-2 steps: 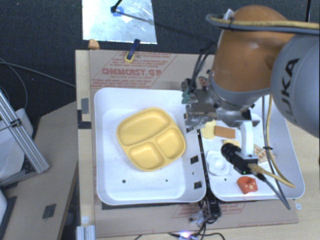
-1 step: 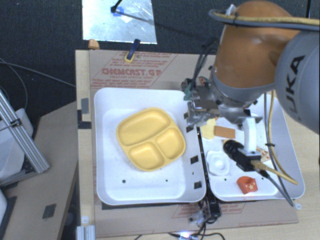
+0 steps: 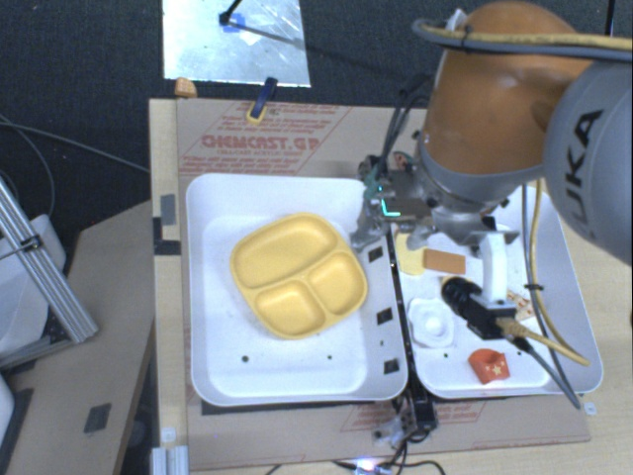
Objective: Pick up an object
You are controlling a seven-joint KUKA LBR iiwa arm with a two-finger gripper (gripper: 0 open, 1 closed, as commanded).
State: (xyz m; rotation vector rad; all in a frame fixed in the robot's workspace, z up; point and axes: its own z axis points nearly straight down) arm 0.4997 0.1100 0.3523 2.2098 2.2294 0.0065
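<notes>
- Over the rim where the two bins meet, toward their far end, sits the gripper [image 3: 391, 218], with a small green light glowing on it; the arm's bulk covers it from above, and I cannot tell whether it is wide or narrow, nor whether anything is held
- Just beside the gripper, in the right bin [image 3: 445, 366], lies a flat tan block [image 3: 443, 261], near the dividing rim
- Nearer the camera in the same bin is a small white round piece [image 3: 430, 323], also close to the divider
- A red piece [image 3: 489, 365] lies in the near part of the right bin, apart from the white one
- In the left bin [image 3: 213, 354] a yellow tray [image 3: 297, 275] with three compartments lies flat and turned at an angle, its far right corner close to the gripper
- Both bins rest on a sheet of cardboard [image 3: 267, 142] printed in red
- On the cardboard's far edge lies a small blue and yellow item [image 3: 262, 102]; beyond it a shiny silver sheet [image 3: 237, 38] lies on the dark floor
</notes>
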